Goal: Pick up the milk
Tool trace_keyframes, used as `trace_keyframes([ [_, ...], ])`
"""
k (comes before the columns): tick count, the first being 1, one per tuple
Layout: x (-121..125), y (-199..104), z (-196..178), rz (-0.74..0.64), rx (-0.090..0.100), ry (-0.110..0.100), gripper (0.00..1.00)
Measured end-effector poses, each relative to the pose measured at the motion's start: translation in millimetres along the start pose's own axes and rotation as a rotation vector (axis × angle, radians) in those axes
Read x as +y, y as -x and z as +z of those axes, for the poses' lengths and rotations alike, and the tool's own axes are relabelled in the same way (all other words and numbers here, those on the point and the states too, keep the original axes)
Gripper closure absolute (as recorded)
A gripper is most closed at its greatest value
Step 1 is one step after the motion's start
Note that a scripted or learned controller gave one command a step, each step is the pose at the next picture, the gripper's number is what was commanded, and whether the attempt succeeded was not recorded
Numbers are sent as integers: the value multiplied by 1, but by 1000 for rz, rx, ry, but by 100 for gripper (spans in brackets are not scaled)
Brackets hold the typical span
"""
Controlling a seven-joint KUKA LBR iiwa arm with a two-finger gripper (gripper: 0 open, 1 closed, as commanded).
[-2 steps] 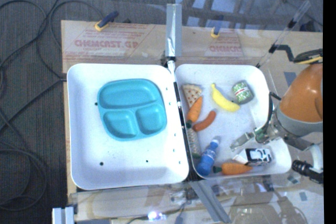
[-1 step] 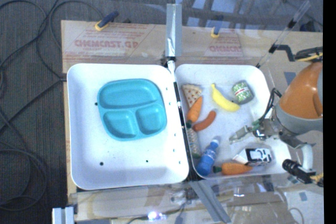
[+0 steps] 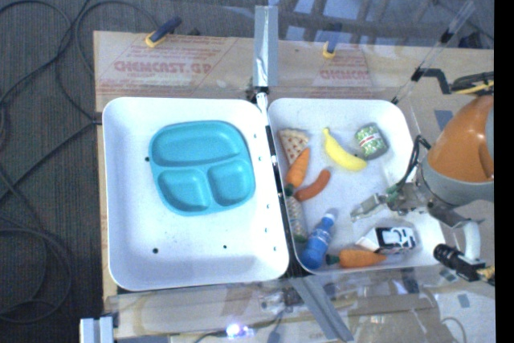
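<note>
Two shallow white bins sit side by side on the bench. The left white bin (image 3: pixel 128 253) carries a blue three-compartment plastic tray (image 3: pixel 202 166) lying flat toward its far half. The right white bin (image 3: pixel 341 112) holds a scatter of small toy foods.

The grey arm with its orange band (image 3: pixel 467 144) leans in from the right, over the right bin's right edge. Its two-finger gripper (image 3: pixel 371 207) reaches leftward into that bin, and its metal tips appear slightly spread with nothing between them, though they are small and hard to read.

The small white milk carton with dark print (image 3: pixel 394 238) lies near the bin's near-right corner, just on the near side of the gripper and apart from it.

A yellow banana (image 3: pixel 344 153) lies in the far middle, with a green and white round can (image 3: pixel 370 140) to its right. A tan waffle-patterned wedge (image 3: pixel 293 142) sits at the far left, with one orange carrot (image 3: pixel 298 168) and an orange-red sausage (image 3: pixel 312 184) just near of it. A blue bottle (image 3: pixel 319 241) lies along the near left, and another orange carrot (image 3: pixel 360 257) rests at the near edge, just beside the milk.
</note>
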State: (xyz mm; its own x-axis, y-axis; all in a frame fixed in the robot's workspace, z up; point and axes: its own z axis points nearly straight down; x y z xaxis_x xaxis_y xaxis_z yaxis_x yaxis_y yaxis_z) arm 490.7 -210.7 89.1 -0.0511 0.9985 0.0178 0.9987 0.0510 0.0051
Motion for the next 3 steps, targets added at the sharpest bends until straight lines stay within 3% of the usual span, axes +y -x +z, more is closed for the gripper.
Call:
trace_keyframes([
  [1, 38, -13, -29, 84, -17, -9, 0],
  [2, 27, -42, -240, 131, -22, -6, 0],
  [3, 49, -3, -274, 284, -22, -6, 0],
])
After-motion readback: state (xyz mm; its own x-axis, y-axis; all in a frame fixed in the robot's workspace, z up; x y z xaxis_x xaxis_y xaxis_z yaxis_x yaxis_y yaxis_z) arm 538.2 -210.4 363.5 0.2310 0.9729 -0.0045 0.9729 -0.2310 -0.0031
